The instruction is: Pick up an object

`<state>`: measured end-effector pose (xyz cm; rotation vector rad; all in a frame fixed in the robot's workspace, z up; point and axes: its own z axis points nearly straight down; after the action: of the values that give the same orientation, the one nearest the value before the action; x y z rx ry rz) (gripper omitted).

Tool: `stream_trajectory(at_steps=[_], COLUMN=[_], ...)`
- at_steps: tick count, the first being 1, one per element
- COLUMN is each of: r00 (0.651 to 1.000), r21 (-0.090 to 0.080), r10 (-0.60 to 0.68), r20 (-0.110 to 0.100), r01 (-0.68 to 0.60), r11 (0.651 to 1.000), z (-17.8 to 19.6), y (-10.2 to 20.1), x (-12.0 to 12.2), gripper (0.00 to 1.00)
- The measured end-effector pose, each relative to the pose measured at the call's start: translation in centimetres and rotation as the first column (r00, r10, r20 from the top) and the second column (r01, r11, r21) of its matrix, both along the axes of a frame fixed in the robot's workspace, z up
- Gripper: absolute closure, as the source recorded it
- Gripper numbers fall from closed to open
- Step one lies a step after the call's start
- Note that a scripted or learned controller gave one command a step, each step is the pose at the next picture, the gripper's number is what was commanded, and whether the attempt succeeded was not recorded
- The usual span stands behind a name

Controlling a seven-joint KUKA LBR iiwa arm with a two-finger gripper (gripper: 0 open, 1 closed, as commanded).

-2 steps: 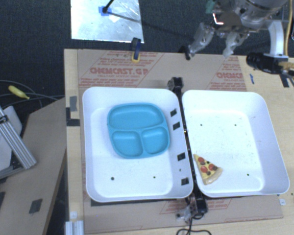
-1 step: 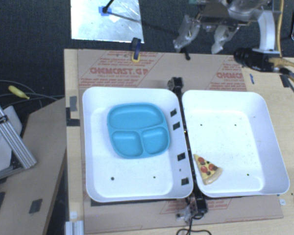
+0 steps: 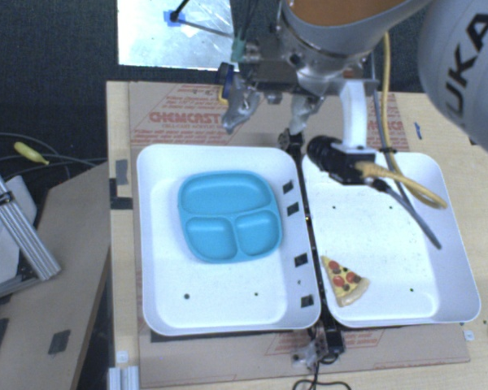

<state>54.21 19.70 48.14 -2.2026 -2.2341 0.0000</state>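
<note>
Arm (image 3: 366, 6) comes in from the top right, over the far edge of the bins. Worktop (image 3: 120, 128) carries a sheet of printed cardboard (image 3: 179, 116) under two white bins side by side. Left bin (image 3: 159, 299) holds a blue divided plate (image 3: 228, 216), flat, roughly centred. Right bin (image 3: 407, 250) holds a pizza slice (image 3: 344, 280) near its front left corner, close to the shared wall. Hand (image 3: 268, 119) hangs above the far rim where the bins meet, fingers apart, nothing between them, well clear of both plate and slice.
</note>
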Motion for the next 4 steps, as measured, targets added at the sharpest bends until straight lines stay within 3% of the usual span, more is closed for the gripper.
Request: stream_trajectory(at_steps=[1, 2, 3, 4], r00=[1.0, 1.0, 1.0, 1.0], r21=[0.0, 0.001, -0.007, -0.008], r10=[-0.007, -0.004, -0.014, -0.016], r20=[0.007, 0.008, -0.005, -0.005], r01=[0.007, 0.004, 0.014, 0.016], r11=[1.0, 1.0, 1.0, 1.0], z=[1.3, 5.6, -4.4, -14.5], y=[-0.6, 4.0, 3.7, 3.6], x=[0.3, -4.7, -5.7, -1.2], gripper=[1.0, 1.0, 1.0, 1.0])
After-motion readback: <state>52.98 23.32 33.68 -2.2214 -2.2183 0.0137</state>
